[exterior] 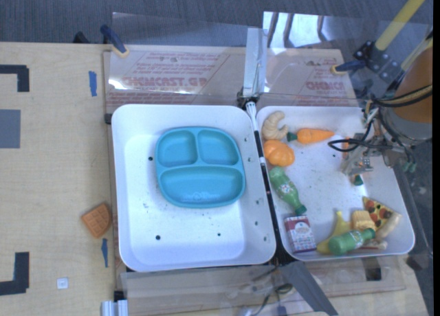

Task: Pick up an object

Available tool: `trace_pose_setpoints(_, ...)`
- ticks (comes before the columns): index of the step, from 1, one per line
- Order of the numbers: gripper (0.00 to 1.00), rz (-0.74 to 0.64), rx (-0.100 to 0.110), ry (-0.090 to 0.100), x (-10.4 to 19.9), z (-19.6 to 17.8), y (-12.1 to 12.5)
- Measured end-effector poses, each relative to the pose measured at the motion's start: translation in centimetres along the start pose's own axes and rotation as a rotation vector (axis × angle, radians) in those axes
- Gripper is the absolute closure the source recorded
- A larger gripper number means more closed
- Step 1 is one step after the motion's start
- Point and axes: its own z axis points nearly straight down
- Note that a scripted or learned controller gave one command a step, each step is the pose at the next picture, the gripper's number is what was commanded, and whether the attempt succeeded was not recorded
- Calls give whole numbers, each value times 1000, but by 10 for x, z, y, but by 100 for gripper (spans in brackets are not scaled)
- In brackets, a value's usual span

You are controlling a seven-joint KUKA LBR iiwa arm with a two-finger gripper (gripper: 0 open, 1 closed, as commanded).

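The right bin [323, 170] holds several toy foods. Along its left side lie a croissant [275, 124], a carrot [313, 136], an orange fruit [278, 153] and a green bottle [287, 191]. Near the front lie a red box [299, 232], a banana [339, 223], a second green bottle [350, 240] and a pizza slice [381, 211]. My gripper [356, 165] hangs low over the right part of this bin, above bare floor. It is right of the carrot and behind the pizza slice, and I see nothing in it.
The left bin [137, 232] holds a blue divided plate [199, 167]. A brown waffle-like piece [97, 220] lies on the wooden bench left of the bins. Clear panels stand behind both bins. The arm's orange band [418, 81] and cables crowd the right bin's far right corner.
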Motion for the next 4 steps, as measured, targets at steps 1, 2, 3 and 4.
trace_pose_setpoints(1, 0, 0, -1, 2, 1, 1, 0)
trace_pose_setpoints(2, 0, 41, -4, 15, -22, 13, 0)
trace_pose_setpoints(3, 100, 39, -1, 1, -26, 1, 1)
trace_pose_setpoints(4, 0, 39, -1, 3, -26, 2, 1)
